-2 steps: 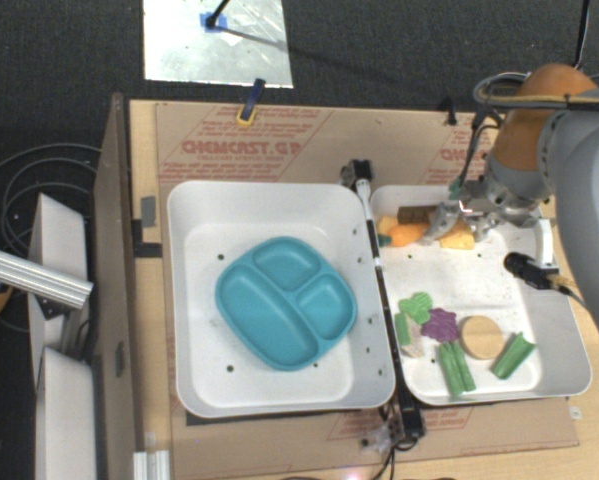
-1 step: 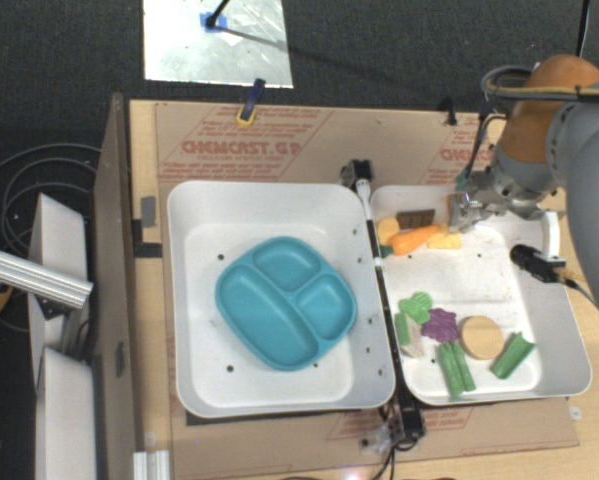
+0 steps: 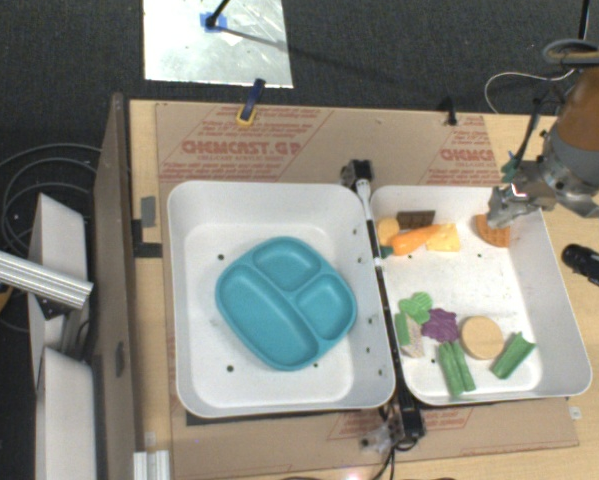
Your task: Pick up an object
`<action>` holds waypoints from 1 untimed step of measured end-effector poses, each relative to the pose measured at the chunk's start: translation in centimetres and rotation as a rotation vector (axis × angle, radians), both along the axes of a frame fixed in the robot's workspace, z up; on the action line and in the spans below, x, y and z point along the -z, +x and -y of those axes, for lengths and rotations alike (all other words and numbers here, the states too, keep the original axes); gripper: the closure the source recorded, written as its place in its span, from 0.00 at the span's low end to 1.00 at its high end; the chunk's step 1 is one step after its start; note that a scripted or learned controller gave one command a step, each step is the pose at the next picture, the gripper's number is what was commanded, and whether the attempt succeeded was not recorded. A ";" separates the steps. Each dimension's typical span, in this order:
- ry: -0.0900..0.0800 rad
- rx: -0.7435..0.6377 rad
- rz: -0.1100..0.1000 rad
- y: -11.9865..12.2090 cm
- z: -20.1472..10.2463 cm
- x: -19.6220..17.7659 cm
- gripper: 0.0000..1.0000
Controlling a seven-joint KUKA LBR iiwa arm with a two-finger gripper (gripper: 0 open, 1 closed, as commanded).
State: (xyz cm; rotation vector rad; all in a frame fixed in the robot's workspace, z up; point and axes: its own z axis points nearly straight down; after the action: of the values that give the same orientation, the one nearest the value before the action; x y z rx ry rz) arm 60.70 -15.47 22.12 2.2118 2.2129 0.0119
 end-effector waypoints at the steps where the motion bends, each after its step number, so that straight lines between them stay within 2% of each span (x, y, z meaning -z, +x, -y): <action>1: 0.003 -0.002 -0.012 -0.1 -0.1 0.8 0.00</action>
State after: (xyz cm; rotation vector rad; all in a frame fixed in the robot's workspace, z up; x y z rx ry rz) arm 60.58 -15.35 21.30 2.2169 2.2217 0.0020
